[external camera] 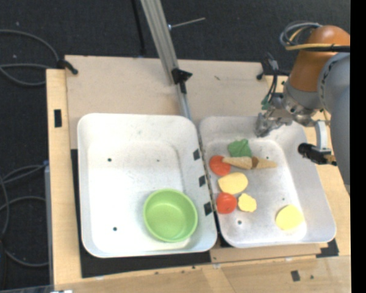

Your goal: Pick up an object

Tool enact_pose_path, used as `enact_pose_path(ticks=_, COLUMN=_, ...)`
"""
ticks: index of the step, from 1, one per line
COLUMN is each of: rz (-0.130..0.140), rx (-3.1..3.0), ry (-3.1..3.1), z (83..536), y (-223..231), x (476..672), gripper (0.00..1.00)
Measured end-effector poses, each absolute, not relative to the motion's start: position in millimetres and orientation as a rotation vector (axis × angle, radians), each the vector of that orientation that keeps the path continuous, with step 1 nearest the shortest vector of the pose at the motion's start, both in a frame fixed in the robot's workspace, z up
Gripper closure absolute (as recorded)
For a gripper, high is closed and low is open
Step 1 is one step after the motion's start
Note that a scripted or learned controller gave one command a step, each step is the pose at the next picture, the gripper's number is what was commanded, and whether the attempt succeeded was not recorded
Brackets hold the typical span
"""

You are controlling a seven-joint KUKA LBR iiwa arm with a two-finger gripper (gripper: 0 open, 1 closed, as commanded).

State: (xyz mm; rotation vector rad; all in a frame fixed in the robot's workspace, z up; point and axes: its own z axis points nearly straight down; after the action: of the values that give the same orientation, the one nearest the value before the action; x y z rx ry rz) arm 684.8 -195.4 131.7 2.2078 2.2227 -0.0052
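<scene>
The right bin [305, 224] holds several small items: a green piece [238, 147], a tan cone-shaped piece [249, 162], a red piece [219, 165], a yellow piece [233, 182], a second red piece [226, 203], a small yellow piece [247, 203] and a yellow round piece [289, 217]. My gripper [266, 126] hangs over the bin's far rim, above and to the right of the green piece. Nothing shows between its fingers.
The left bin [110, 145] holds a green bowl [169, 215] near its front right corner. A slanted metal pole [165, 41] rises behind the bins. Black clips [204, 179] sit along the seam between the bins.
</scene>
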Motion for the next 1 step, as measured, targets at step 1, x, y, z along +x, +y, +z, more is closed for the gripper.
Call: enact_pose_path(ticks=1, rz=0.008, rx=2.214, ry=2.219, z=196.6, y=-199.3, x=683.9, gripper=1.0)
